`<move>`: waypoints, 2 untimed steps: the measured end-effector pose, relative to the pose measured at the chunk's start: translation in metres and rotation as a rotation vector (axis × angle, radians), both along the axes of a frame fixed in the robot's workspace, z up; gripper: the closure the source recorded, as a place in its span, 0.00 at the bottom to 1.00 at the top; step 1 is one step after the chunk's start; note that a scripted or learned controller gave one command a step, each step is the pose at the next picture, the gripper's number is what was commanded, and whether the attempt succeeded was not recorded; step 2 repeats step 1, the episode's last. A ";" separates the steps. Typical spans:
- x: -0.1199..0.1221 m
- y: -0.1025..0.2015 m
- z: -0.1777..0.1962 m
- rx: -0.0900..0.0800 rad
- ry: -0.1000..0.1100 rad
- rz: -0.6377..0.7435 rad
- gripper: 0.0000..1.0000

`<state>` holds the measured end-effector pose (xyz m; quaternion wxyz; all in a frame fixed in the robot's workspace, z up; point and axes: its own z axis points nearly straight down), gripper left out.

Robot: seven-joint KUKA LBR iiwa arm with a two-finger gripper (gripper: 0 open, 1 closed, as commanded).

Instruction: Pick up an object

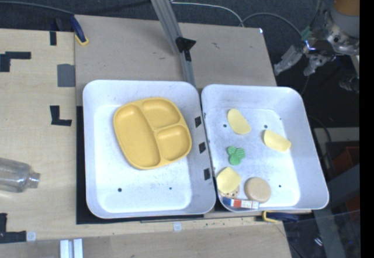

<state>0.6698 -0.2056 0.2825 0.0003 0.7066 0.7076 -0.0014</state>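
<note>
Pincer (311, 55), whether released or clenched I cannot tell, hangs beyond the right bin's (292, 94) far right corner, apart from the yellow piece (276, 140) lying inside, nearer the camera and leftward.

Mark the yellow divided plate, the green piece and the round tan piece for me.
yellow divided plate (152, 132), camera view, its central ridge.
green piece (235, 155), camera view, its middle.
round tan piece (257, 189), camera view, its top face.

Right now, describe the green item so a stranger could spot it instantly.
Look in the right-hand white bin, the one without the yellow divided plate. Near its middle lies a small green leafy piece; it is the only green thing among yellow and tan pieces.
</note>
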 end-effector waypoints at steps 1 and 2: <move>0.000 0.000 0.010 -0.002 0.000 0.001 1.00; 0.000 0.000 0.010 -0.002 0.000 0.001 1.00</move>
